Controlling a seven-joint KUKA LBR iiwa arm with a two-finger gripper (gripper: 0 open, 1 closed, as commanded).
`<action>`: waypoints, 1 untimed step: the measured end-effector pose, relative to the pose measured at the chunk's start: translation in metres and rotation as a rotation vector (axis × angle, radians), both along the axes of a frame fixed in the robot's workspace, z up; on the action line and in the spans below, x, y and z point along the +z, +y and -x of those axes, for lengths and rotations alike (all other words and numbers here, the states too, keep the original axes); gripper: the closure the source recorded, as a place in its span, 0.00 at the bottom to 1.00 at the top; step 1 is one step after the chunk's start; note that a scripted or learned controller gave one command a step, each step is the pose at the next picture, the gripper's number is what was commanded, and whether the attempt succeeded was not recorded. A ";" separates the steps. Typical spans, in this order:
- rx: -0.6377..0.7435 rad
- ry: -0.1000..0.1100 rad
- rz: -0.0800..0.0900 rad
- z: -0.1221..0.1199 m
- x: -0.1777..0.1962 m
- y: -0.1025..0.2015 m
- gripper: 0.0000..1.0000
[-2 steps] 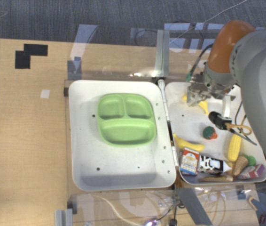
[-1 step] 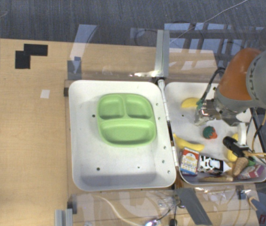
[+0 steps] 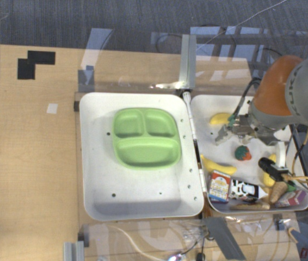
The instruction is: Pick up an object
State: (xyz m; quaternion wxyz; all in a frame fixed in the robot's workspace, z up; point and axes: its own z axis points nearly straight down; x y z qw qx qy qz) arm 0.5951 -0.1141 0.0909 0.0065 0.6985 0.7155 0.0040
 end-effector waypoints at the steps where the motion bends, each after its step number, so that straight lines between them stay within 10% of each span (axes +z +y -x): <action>1: 0.174 -0.008 0.003 0.061 0.002 0.022 0.00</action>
